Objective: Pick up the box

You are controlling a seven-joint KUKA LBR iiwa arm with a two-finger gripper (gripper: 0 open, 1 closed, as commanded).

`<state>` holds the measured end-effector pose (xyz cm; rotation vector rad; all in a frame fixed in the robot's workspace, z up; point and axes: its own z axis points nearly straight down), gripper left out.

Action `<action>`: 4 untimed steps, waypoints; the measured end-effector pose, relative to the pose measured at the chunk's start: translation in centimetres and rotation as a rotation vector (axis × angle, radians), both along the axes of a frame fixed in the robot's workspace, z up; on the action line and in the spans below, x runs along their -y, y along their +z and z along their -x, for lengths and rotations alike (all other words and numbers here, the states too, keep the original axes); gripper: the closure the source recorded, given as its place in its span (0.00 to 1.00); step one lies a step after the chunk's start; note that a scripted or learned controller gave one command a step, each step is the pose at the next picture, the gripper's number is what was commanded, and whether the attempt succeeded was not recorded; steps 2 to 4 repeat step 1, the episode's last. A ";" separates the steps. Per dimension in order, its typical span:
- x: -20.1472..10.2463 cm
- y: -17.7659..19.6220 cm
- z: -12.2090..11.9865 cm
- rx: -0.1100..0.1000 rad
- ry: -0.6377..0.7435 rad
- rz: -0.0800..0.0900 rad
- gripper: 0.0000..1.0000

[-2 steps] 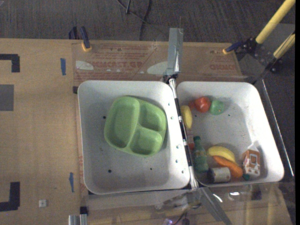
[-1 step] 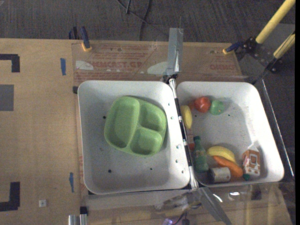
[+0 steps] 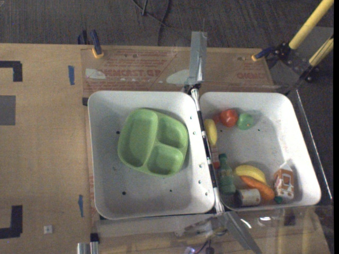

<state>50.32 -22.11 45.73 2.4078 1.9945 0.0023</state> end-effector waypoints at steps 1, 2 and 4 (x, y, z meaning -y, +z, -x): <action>0.0 0.0 0.0 0.000 0.000 0.000 0.00; 0.0 0.0 0.0 0.000 0.000 0.000 0.00; 0.0 0.0 0.0 0.000 0.000 0.000 0.00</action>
